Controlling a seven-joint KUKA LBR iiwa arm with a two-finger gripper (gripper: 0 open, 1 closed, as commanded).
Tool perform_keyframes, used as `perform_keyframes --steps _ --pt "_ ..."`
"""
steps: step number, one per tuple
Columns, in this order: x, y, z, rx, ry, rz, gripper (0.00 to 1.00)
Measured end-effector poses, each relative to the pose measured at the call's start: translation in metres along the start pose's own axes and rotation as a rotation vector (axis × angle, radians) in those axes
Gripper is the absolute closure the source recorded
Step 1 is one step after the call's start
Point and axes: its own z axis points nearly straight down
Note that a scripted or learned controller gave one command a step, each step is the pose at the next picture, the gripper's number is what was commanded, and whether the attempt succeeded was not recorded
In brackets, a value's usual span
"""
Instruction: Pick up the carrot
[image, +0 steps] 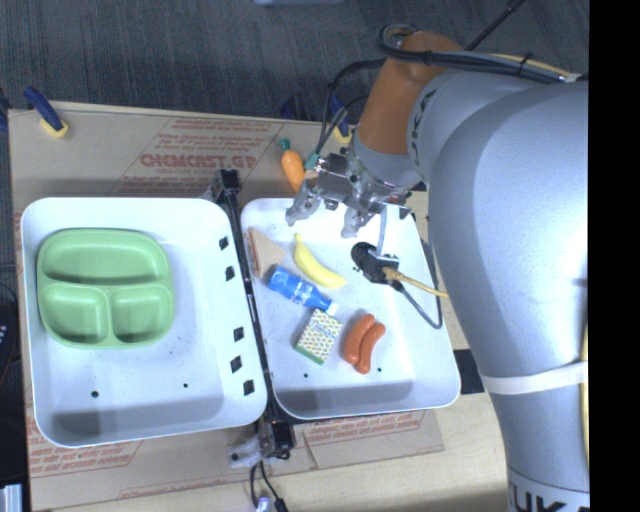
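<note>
Jaws spread and empty, my gripper (328, 214) hangs over the right bin's (430, 375) far edge. Just beyond its rim lies the carrot (291, 168): probably light, stiff, smooth plastic; I'd pinch its orange middle.

Dark grey carpet-like floor (150, 50) is seen at 12 o'clock. Bench top is covered w/ red-printed cardboard (200, 150); light wood surface (470, 440) is exposed at 5 o'clock.
</note>
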Motion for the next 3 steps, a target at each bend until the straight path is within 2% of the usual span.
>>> perform_keyframes --steps 1,2,3 --pt "-0.034 0.02 0.049 0.006 -0.001 0.179 0.0" --pt "-0.004 0.012 -0.04 0.001 0.0 0.323 0.0" --pt "-0.037 0.021 -0.132 0.002 -0.001 0.758 0.0"
